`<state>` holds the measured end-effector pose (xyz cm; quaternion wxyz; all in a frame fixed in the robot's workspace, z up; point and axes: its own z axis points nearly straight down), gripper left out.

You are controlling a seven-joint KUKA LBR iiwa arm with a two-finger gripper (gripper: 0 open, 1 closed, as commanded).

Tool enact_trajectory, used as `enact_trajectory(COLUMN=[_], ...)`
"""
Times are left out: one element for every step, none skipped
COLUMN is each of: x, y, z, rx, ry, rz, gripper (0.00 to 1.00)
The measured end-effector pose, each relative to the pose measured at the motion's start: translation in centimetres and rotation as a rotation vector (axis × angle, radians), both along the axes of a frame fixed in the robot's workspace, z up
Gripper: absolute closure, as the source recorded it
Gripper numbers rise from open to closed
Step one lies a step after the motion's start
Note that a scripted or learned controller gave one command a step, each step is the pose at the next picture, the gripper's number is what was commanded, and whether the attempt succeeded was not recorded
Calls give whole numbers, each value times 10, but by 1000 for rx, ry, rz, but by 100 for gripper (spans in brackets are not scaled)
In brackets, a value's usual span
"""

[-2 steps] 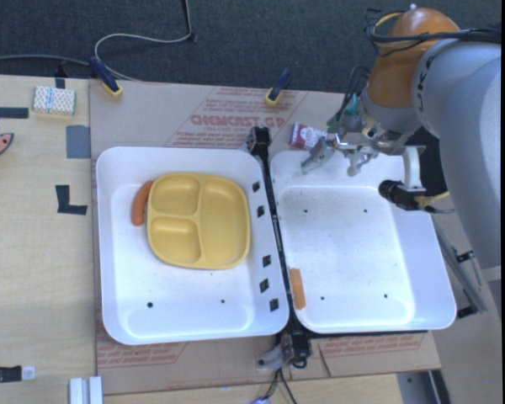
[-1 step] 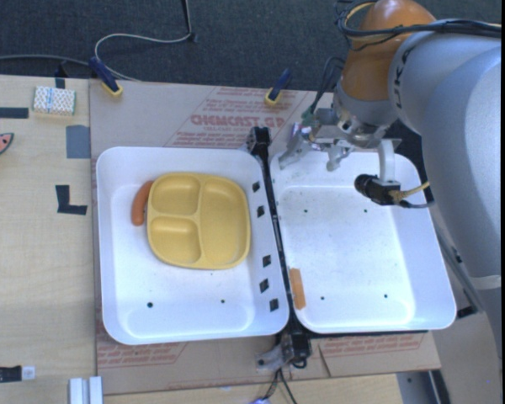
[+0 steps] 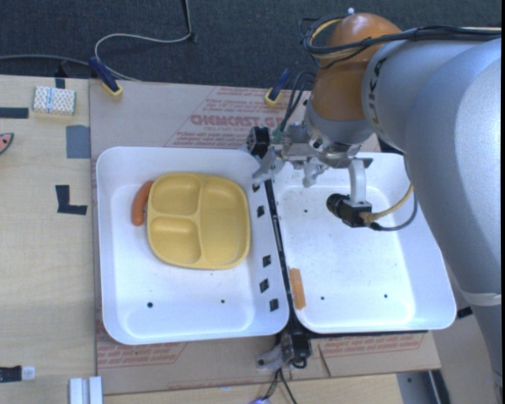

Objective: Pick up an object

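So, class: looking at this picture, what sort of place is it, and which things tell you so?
Probably a robotics lab test bench. A grey arm reaches over two white bins holding a yellow divided plate and toy food, with loose cables and tape marks on the wooden bench.

Two bins (image 3: pixel 118 310), one tray (image 3: pixel 198 220), two carrots (image 3: pixel 140 204).

- You can read "CHEMCAST" in red print on the brown cardboard sheet (image 3: pixel 210 124) under the bins; the smaller red print beside it stays illegible.
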<state>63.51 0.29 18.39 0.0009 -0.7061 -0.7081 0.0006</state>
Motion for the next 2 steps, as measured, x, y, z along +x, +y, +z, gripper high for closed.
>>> enact_trajectory(x=[-62, -54], y=[-26, -99], z=[0, -98], rx=[-1, -2], ry=[0, -4], rz=[-2, -3], gripper=[0, 0])
